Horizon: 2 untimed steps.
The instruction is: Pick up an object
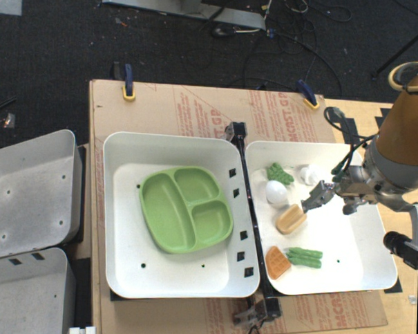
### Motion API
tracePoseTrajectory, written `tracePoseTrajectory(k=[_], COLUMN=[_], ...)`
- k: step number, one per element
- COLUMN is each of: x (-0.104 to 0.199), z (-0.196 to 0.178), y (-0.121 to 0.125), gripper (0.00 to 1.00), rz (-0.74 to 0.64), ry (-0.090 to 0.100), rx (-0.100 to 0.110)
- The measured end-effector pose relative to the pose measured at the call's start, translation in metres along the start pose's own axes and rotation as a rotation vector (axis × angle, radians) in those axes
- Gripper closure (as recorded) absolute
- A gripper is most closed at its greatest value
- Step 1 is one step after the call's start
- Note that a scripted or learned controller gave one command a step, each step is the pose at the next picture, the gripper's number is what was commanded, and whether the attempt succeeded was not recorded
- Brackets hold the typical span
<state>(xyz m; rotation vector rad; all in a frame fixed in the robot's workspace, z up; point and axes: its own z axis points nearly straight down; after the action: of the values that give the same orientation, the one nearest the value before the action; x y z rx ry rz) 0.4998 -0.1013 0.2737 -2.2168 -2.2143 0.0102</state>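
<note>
The gripper point(317, 198) is seen low over the right bin point(356, 273), reaching in from the right, its dark tip just above and beside the tan bread-like piece point(290, 220). Whether it is open, closed or gripping anything cannot be told from this angle; nothing is clearly seen between its parts.

Six small items are counted in the right bin. One tan bread-like piece lies at the gripper's tip. One white egg-shaped piece point(276, 192) sits just up-left of it, nearly touching. One green leafy piece point(280, 174) is placed near the bin's upper left, and one small white piece point(308, 175) lies to its right, close to the arm's cabling. One orange waffle-like piece point(278, 263) is found near the lower left corner, with one green bean-like piece point(304, 257) just beside it on the right.

The tan piece is crowded by the egg on one side; the other items are set apart from it.

In the left bin point(122, 263) one green divided plate point(186, 209) is held, with three compartments.

Both bins are carried on a cardboard-topped bench point(177, 109), where two clamps point(128, 83) are fixed at the far edge
</note>
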Motion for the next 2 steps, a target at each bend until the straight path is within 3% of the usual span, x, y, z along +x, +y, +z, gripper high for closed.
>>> tracePoseTrajectory(k=[1,2], x=[0.0,0.006], z=[-0.005,0.04], y=[0.002,0.004], gripper=[0.0,0.0], rz=[-0.002,0.0], ry=[-0.001,-0.001], rx=[-0.01,-0.006])
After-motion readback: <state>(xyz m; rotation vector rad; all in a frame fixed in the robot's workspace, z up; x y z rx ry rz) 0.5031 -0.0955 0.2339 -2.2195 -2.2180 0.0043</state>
